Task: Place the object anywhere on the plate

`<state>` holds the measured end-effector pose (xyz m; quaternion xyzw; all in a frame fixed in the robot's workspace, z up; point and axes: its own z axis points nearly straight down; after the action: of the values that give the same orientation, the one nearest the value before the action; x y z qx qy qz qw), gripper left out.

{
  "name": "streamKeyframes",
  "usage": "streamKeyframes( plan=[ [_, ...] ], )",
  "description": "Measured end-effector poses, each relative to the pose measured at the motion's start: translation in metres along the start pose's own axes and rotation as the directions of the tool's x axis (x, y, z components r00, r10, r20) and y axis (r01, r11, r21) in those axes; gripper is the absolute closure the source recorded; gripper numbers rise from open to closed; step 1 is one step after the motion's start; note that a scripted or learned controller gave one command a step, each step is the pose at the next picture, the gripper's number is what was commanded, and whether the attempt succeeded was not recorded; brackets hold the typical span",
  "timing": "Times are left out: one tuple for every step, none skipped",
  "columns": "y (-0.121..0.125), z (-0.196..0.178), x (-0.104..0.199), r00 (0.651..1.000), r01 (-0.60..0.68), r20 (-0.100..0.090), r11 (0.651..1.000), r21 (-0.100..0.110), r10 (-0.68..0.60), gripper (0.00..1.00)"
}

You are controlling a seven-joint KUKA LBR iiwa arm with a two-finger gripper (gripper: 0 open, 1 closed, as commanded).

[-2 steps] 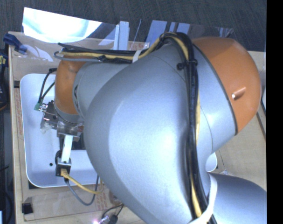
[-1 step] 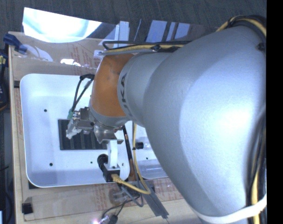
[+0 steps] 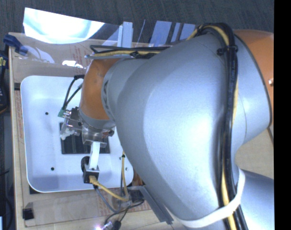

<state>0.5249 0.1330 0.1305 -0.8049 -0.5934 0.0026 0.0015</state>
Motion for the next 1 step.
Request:
streamKeyframes(
  plan=[
    [0.0625,-0.0227,-0.0035,0.936,-0.351,-0.002,0.936,0.000,0.351,1.00]
  ],
)
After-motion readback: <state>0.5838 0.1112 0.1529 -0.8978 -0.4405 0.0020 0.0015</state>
